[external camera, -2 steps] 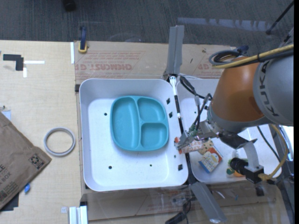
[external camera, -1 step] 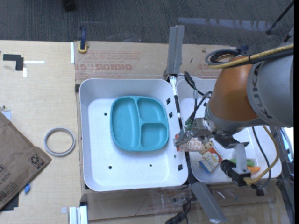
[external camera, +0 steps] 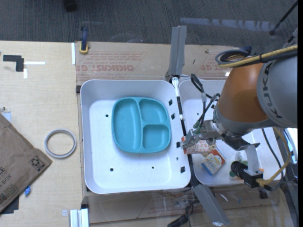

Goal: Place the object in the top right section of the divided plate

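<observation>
Two white bins sit side by side: the left bin [external camera: 94,141] at mid-frame and the right bin [external camera: 191,96] partly under the arm. One teal divided plate [external camera: 140,125] with three sections lies in the left bin. One tape ring [external camera: 60,143] rests at left. Two small packaged items [external camera: 212,163] show lower right.

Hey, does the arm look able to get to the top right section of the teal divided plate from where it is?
Probably yes: the teal divided plate lies open in the left white bin, nothing over it.
</observation>
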`<state>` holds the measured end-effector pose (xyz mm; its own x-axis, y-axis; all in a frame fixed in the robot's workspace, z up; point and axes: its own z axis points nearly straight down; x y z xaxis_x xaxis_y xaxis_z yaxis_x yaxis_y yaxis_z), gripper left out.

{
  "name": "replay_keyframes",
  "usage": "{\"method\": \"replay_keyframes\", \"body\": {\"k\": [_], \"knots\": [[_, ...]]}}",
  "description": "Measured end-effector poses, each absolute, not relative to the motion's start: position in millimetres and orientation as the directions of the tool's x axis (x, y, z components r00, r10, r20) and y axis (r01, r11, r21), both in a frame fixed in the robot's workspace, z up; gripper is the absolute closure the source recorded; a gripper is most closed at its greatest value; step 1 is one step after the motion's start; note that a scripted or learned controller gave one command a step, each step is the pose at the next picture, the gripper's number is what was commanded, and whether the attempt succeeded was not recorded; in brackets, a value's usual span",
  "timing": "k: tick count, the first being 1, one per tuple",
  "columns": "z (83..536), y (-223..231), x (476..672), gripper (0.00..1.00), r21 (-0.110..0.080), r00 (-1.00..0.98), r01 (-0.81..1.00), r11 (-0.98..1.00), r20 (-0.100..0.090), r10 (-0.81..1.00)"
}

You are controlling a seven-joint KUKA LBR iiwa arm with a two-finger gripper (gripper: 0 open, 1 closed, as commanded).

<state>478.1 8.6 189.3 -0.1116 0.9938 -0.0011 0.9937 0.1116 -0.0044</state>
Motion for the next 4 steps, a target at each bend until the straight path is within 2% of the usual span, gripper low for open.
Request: {"method": "replay_keyframes", "body": {"k": [1, 2, 3, 4], "knots": [[189, 17, 477.9, 1.00, -0.004, 0.133, 0.991, -0.133, -0.002, 0.991], [227, 88, 529.5, 1.00, -0.005, 0.095, 0.996, -0.095, -0.004, 0.996], [189, 30, 517.5, 1.00, -0.007, 0.147, 0.989, -0.147, -0.004, 0.989], [189, 58, 503.0, 1.00, -0.007, 0.046, 0.999, -0.046, -0.002, 0.999]]}}
